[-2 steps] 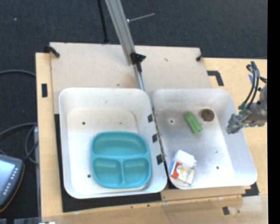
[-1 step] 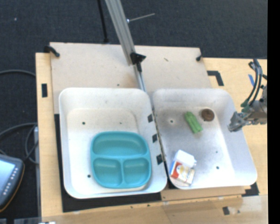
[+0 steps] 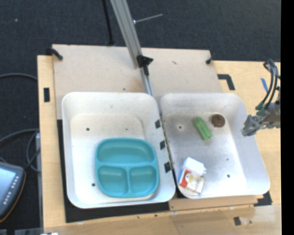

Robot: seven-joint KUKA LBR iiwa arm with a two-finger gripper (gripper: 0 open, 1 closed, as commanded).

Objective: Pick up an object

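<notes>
The right bin (image 3: 244,173) holds a green oblong piece (image 3: 203,128), a small brown round object (image 3: 217,120) beside it, and a white and red packet (image 3: 192,176) near the front rim. A teal divided tray (image 3: 127,167) lies in the left bin (image 3: 83,111). My gripper (image 3: 250,127) hangs at the right bin's right rim, well to the right of the brown object and apart from all the items. Nothing shows between its tips.
A slanted metal pole (image 3: 128,28) rises from the back of the bench, between the bins. Cables (image 3: 270,84) trail above the gripper at the right edge. A tablet-like device (image 3: 4,187) sits off the bench at the lower left.
</notes>
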